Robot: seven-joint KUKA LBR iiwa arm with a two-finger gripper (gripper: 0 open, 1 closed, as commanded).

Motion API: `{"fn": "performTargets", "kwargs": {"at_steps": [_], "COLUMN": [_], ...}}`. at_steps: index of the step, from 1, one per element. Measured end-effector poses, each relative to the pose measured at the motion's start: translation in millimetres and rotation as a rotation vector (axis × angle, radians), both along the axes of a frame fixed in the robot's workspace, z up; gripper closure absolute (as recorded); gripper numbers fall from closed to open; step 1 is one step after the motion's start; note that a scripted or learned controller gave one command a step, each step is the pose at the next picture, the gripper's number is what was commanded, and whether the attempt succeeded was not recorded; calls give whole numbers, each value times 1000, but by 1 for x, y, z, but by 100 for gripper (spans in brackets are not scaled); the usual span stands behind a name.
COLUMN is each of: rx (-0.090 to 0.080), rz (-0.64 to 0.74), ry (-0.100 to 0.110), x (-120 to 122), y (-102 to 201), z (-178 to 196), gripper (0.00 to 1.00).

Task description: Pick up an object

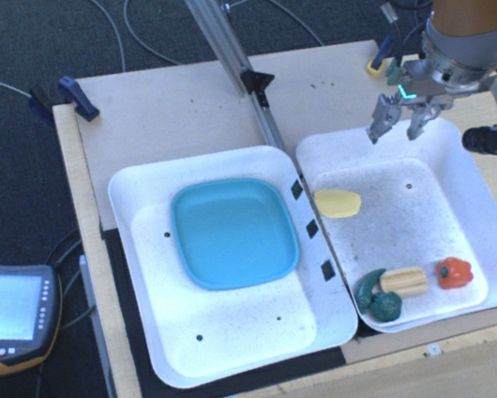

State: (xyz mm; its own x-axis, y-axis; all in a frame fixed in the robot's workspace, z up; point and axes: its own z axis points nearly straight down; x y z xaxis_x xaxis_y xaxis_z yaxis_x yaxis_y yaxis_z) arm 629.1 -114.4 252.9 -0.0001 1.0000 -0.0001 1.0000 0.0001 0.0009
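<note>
The end effector hangs with fingers spread wide and bare above the right bin's far rim; the yellow piece lies nearest, down-left of it.

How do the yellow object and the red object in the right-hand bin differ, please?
The yellow object is pale, flattish and lies alone by the bin's left wall; the red object is rounder, with a green top, and sits in the near row beside a tan piece. Both lie in the right bin.
</note>
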Motion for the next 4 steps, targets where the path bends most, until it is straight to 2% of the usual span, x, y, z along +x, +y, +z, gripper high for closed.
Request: {"fn": "performTargets", "kwargs": {"at_steps": [1,4], "rx": [0,0], "rz": [0,-1], "ry": [0,5], "x": [0,-12], "y": [0,-12], "z": [0,-142], "gripper": [0,0]}}
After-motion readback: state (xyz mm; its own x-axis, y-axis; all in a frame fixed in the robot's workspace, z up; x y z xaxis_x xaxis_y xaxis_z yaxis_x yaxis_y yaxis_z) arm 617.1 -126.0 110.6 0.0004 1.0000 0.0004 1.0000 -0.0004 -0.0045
